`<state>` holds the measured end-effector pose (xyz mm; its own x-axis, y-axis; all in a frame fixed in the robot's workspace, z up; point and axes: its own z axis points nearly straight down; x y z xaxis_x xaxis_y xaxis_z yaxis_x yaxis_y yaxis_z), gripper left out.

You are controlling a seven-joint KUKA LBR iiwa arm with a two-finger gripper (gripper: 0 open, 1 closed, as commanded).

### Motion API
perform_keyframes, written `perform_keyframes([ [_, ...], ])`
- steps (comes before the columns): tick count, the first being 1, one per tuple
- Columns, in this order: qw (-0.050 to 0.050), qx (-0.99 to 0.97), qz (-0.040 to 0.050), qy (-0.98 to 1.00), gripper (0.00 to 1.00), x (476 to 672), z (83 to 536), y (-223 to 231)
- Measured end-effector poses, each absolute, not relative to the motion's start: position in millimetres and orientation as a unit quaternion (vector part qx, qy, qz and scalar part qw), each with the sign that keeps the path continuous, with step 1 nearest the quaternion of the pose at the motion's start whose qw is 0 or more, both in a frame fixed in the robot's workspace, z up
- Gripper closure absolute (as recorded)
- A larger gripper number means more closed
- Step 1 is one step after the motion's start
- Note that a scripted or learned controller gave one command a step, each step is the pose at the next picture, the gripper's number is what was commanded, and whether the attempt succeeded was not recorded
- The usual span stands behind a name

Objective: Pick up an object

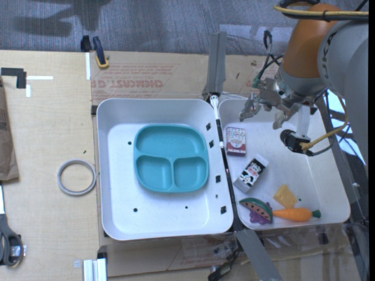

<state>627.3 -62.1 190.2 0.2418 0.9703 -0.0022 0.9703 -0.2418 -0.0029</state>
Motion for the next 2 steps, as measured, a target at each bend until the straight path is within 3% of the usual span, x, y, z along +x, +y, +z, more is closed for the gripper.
perform_keyframes([
  [1,0.002,-0.731,0.0022,-0.683,0.0,512.7,189,-8],
  [2,0.001,-0.67,0.0019,-0.742,0.0,576.2,189,-16],
])
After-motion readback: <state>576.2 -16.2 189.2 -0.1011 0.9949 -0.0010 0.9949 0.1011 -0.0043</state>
